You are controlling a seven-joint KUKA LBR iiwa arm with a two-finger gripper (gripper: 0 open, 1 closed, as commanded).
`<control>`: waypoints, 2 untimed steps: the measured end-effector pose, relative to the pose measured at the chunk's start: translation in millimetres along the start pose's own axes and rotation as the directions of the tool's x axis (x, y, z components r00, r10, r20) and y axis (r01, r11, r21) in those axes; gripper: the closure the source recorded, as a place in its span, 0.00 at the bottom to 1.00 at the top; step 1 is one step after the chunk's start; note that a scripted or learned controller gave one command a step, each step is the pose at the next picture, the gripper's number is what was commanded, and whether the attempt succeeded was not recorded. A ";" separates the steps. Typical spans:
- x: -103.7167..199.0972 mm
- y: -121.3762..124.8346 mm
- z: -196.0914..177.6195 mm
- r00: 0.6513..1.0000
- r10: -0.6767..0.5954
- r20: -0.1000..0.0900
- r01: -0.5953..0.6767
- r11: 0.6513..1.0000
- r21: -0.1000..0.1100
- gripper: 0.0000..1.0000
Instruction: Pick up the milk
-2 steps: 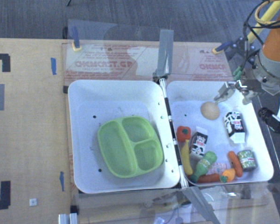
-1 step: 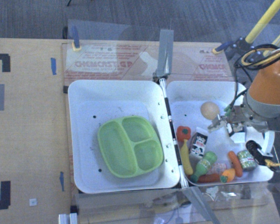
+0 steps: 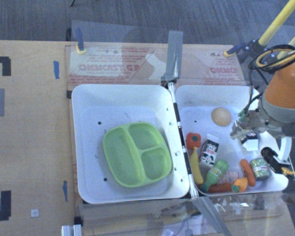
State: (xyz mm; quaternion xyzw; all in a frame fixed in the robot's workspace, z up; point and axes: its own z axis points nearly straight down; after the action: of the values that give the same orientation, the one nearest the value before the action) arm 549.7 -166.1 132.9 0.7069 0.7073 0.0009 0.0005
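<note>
Grey arm [image 3: 280, 102] over right bin [image 3: 206, 100], end effector [image 3: 247, 132] beside milk [image 3: 209, 152]

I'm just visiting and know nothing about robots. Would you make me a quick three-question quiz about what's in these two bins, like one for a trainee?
1. True or false: the green divided plate lies in the same bin as the milk carton.
2. Which item sits nearest the far wall of the right bin? A) the egg B) the banana C) the green can
3. Fill in: the gripper hovers over the ____ bin.

Key
1. False: the plate is in the left bin, the carton in the right.
2. A
3. right
</note>
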 end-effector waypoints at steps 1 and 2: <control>36.8 38.4 -125.4 1.000 0.022 0.002 -0.022 1.000 0.003 1.00; 19.1 28.4 -146.6 1.000 0.005 0.002 -0.005 1.000 0.002 1.00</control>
State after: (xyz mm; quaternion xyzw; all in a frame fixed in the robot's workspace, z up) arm 577.8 -147.1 279.6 0.7088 0.7054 -0.0005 0.0008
